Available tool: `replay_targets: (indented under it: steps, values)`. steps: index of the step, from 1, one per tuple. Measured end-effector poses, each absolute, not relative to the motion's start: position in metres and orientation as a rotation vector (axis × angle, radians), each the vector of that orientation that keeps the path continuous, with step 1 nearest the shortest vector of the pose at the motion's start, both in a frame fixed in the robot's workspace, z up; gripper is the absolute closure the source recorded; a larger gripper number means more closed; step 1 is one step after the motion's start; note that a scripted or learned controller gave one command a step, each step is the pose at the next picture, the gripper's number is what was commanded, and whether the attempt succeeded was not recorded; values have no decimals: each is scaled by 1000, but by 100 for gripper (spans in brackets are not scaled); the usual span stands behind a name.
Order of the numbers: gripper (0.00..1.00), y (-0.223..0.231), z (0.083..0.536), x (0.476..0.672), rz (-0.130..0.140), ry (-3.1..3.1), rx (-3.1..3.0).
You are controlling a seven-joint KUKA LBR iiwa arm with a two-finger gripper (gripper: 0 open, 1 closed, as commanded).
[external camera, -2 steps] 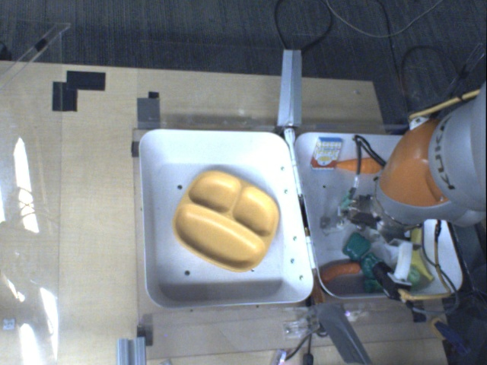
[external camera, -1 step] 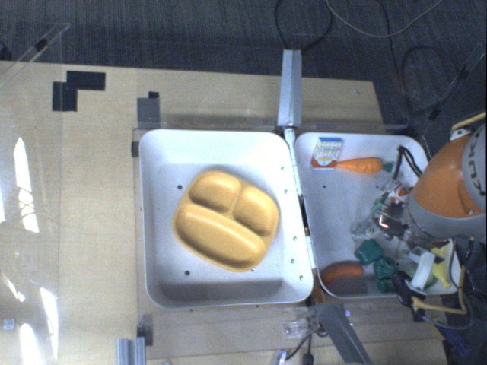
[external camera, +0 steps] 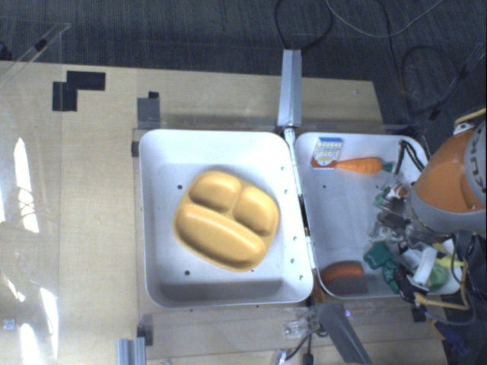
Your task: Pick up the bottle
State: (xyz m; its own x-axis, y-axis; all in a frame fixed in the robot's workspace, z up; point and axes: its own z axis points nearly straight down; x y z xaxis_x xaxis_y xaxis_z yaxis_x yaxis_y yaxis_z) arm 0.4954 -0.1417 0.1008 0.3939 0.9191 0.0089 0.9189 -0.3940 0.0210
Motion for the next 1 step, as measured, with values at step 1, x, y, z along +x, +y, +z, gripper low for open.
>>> replay_targets:
  steps: [1]
  values:
    - [100, -118, 199, 488, 5, 1504, 2756]
